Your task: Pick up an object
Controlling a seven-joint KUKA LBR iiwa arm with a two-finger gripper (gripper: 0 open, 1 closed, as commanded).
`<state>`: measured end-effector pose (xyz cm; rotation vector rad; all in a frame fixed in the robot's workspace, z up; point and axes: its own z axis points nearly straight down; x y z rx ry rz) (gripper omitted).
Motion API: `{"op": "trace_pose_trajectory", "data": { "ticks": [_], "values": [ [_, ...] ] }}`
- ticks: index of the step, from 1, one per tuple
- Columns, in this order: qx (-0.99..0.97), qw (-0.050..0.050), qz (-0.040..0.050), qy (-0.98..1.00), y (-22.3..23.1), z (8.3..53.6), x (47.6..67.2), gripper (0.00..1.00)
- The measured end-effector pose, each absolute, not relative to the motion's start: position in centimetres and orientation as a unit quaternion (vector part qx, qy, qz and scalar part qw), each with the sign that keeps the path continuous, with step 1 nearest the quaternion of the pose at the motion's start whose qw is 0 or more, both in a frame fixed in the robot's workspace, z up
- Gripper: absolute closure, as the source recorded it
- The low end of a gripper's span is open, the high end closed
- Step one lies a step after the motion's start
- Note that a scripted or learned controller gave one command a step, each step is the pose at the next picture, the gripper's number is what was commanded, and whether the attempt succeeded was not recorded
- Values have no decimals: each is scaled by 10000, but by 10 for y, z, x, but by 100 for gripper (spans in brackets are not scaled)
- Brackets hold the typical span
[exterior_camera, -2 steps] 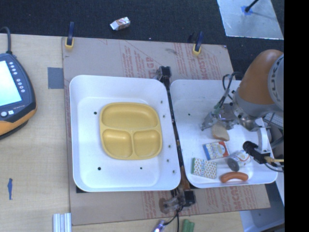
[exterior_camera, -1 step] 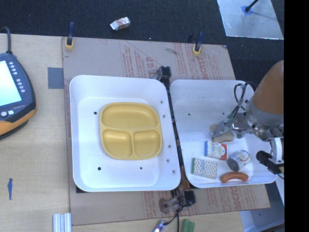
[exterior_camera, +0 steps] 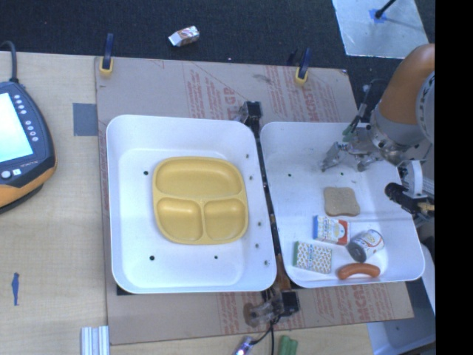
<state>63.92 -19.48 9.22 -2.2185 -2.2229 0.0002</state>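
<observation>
The right-hand white bin (exterior_camera: 295, 143) holds the candidates, all gathered toward its near-right corner, while the left bin (exterior_camera: 126, 198) carries a yellow three-compartment plate (exterior_camera: 199, 198). The pincer (exterior_camera: 347, 154) sits over the far part of the right bin, its fingers splayed wide with nothing between them, well apart from the objects.

The nearest thing is a flat brown slice (exterior_camera: 341, 201) that looks like toy toast — probably light and stiff, but it lies so low that fingers would have to catch its edges against the bin floor, so it is likely to slide rather than lift. Below it lies a small red-and-white carton (exterior_camera: 330, 230), likely a light box with flat, parallel sides, which would make the surest hold if taken across its narrow width. Just beside it, a small tin can (exterior_camera: 365, 242) lies on its side; its round, smooth wall may roll or slip unless gripped across the body. A flat green-patterned packet (exterior_camera: 313, 257) sits near the front wall, thin and probably awkward to get under. A red-brown sausage (exterior_camera: 358, 271) lies by the front rim — slender and rounded, it should be pinched across its middle, though the wall close by leaves little room for a finger.
</observation>
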Motion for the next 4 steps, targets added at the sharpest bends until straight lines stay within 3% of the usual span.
{"op": "trace_pose_trajectory", "data": {
  "ticks": [1,2,3,4],
  "values": [
    [-7055,13,17,-7087,-169,92,585,0],
    [-7048,14,18,-7094,-172,91,505,0],
    [-7045,6,15,-7097,-141,92,581,0],
    [-7052,15,23,-7090,-136,92,572,0]
  ]
}}
